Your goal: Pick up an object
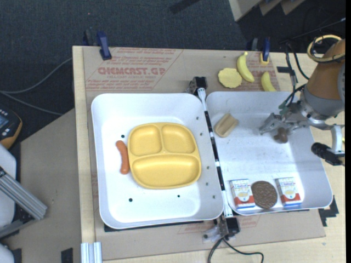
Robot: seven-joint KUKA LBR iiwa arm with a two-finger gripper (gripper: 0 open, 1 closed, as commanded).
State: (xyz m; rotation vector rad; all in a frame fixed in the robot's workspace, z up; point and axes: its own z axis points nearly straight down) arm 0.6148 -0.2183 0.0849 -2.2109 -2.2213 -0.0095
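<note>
Two bins, several easy targets, nothing yet in hand

Several small things sat within reach of the end effector (pixel 281 129), which hung low over the upper part of the right bin (pixel 307 171). Whether it was open or closed could not be told, nor whether anything was between its tips. A tan block (pixel 225 125) lay to its left, near the divider; two small cartons (pixel 242 194) and a brown round cookie (pixel 264 194) sat well below it along the near wall. Judged from that, the block was the nearest pick: a good try would centre over it, line up across its short side, and go right down to the floor of the bin before closing.

Farther left, the left bin (pixel 109 163) held a yellow divided plate (pixel 163 155) with a sausage (pixel 123 156) beside it. Above the end effector, toy bananas (pixel 245 67) lay on the wooden tabletop (pixel 137 67), which stood on dark carpet with cables around.
</note>
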